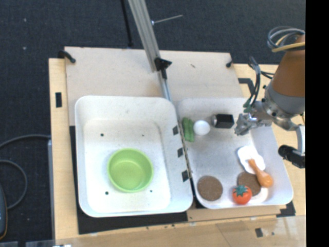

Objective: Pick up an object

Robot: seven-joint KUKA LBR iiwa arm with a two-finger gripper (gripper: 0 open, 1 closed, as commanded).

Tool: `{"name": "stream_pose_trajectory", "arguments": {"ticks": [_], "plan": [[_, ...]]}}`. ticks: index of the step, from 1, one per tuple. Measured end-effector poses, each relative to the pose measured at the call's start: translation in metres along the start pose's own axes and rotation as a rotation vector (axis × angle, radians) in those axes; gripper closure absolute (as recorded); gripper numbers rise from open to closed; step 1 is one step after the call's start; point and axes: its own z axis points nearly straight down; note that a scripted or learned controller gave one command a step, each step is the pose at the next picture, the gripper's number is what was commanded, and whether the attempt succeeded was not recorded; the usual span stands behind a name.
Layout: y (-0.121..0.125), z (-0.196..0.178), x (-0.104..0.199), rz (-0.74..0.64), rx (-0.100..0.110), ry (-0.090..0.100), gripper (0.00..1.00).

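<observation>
The gripper (245, 123) hovers at the right bin (226, 156) near two o'clock; whether it is released or clenched, I cannot tell. The white ball (201, 127), at ten o'clock, looks light and slippery (grip across its middle).
</observation>
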Motion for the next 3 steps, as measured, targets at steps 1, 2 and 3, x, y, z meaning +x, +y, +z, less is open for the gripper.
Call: {"name": "stream_pose_trajectory", "arguments": {"ticks": [1, 2, 3], "plan": [[0.007, 0.003, 0.054, -0.005, 0.006, 0.004, 1.00], [0.000, 0.008, 0.106, -0.004, 0.008, 0.004, 1.00], [-0.008, 0.007, 0.163, -0.006, 0.008, 0.005, 1.00]]}}
